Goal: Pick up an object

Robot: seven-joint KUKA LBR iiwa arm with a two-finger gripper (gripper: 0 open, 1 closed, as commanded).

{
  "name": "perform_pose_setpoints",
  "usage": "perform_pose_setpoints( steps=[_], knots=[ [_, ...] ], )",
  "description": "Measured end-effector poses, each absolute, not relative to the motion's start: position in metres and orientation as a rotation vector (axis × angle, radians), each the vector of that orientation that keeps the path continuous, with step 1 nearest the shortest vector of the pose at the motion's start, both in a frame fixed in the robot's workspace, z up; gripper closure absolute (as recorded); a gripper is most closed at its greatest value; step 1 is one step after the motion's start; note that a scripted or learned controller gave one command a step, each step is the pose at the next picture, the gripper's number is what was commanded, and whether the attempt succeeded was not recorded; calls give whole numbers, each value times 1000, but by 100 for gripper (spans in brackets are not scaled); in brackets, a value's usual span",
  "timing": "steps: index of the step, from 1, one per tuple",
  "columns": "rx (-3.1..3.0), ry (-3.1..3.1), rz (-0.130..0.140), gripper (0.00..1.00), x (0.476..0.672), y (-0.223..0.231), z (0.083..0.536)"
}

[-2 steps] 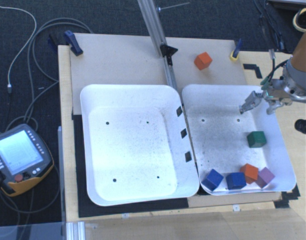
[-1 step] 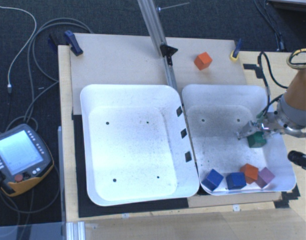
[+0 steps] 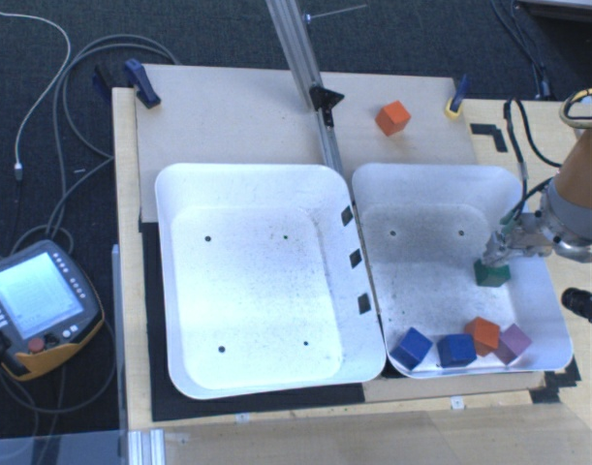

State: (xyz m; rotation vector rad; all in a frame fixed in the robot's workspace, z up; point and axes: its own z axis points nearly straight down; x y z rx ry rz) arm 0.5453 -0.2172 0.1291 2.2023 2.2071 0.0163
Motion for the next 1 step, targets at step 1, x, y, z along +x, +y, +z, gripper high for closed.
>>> perform_pose_setpoints(
  steps=[1],
  knots=[
    [2212, 2226, 4, 100, 622, -185, 99]
  ],
)
